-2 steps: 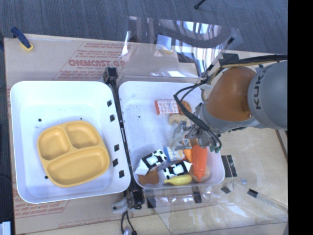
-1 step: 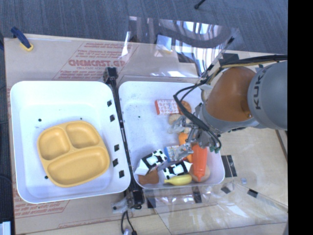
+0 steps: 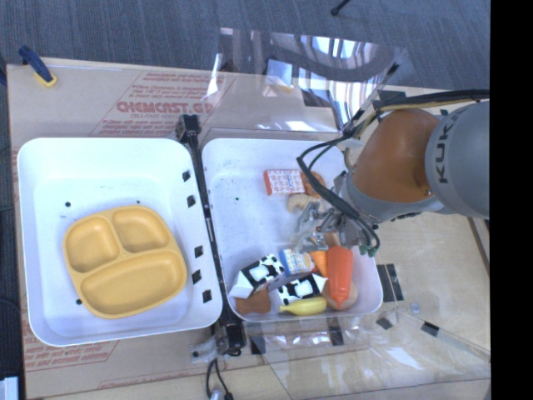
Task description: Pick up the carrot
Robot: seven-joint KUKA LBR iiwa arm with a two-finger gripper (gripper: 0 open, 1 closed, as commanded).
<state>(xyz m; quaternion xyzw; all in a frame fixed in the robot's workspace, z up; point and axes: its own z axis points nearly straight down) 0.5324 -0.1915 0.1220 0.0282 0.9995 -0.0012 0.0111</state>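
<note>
We locate the tapered orange carrot (image 3: 339, 275) at the right white bin's (image 3: 241, 169) five o'clock corner. The metal gripper (image 3: 321, 227) hovers at its eleven o'clock, positioned for descent; its grip state is indeterminate.

My arm (image 3: 454, 161) enters from the right edge of the frame, grey at the outer link, with the orange band (image 3: 396, 157) bulging above my wrist right of center. Black cables loop around the wrist. My tool (image 3: 321, 227) points down and left, ending just below mid-frame.
</note>
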